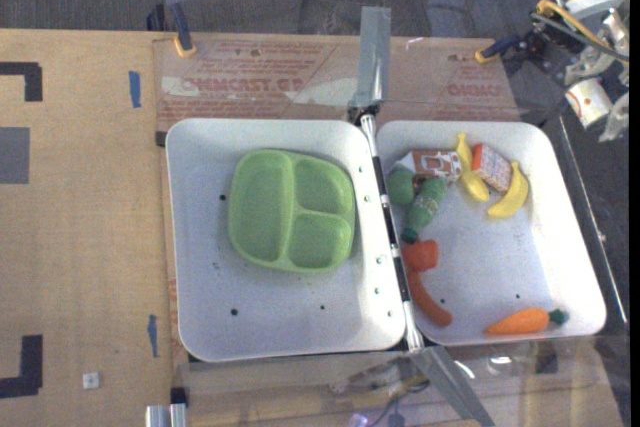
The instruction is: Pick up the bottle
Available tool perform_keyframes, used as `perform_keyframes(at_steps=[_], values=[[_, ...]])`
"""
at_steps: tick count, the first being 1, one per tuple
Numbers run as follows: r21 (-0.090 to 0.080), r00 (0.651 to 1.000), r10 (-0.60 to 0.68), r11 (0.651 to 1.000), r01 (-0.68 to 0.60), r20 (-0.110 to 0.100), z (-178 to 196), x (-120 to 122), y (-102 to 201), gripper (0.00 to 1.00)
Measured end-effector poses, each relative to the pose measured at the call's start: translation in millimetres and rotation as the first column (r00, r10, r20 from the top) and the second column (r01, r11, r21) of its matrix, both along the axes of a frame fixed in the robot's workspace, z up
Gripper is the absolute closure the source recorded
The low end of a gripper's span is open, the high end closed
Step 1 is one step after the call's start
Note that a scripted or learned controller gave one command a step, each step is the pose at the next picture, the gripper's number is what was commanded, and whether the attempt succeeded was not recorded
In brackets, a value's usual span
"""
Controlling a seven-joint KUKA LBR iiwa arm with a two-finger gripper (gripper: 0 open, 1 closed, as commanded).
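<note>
A green bottle (428, 200) lies tilted near the left wall of the right bin (560, 245), between a green round fruit (400, 186) and a brown carton (436, 164). Two bananas (510, 193), a red-orange pepper (424, 255) and a carrot (522, 321) share that bin. A green divided plate (292, 211) sits in the left bin (200, 295). The arm's end is at the upper right; whether its tool is spread or pressed together cannot be told.

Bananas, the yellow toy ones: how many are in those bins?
2, both in the right white bin: one small yellow plastic banana near the back, one larger yellow plastic banana just right of it. Others could hide under the toys.
</note>
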State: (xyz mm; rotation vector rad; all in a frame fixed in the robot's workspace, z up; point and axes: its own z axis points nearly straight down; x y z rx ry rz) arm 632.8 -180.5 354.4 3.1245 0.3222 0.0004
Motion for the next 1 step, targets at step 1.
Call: perform_keyframes(at_steps=[1], values=[[0.001,1.0,-0.005,1.0,0.005,0.002,-9.0,22.5,36.7,1.0]])
